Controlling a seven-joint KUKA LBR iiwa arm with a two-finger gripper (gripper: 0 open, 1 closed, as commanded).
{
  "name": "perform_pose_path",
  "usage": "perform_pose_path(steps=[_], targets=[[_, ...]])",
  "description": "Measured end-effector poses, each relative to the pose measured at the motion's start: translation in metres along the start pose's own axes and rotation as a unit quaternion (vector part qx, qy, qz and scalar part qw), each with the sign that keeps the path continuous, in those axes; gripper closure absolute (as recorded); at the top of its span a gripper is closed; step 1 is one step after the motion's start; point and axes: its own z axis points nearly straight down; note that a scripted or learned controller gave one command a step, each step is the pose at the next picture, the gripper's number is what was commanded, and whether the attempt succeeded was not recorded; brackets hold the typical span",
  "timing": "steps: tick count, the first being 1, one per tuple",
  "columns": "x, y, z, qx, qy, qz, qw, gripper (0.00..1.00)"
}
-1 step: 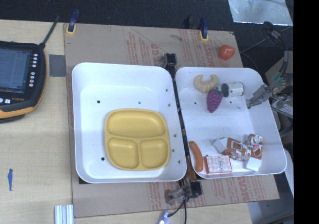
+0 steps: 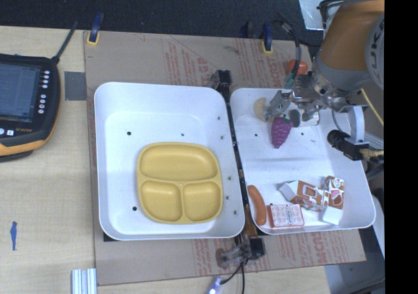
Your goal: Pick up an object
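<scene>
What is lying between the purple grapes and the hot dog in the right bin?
Nothing: in the camera view, only bare white bin floor lies between the grapes and the hot dog.

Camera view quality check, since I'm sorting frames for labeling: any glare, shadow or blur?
Camera view: even lighting; the left bin is bright white with mild glare, the yellow tray casts a soft shadow, small items are slightly soft, and the gripper above the purple grapes looks cluttered and indistinct.
</scene>
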Motion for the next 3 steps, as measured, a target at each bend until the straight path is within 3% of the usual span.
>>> perform_pose_path(steps=[1, 2, 3], targets=[[-0.069, 0.014, 0.095, 0.001, 0.000, 0.001, 1.0000, 0.00], [-0.070, 0.015, 0.083, 0.000, -0.001, 0.000, 1.0000, 1.00], [-0.062, -0.013, 0.080, 0.000, 0.000, 0.001, 1.0000, 1.00]])
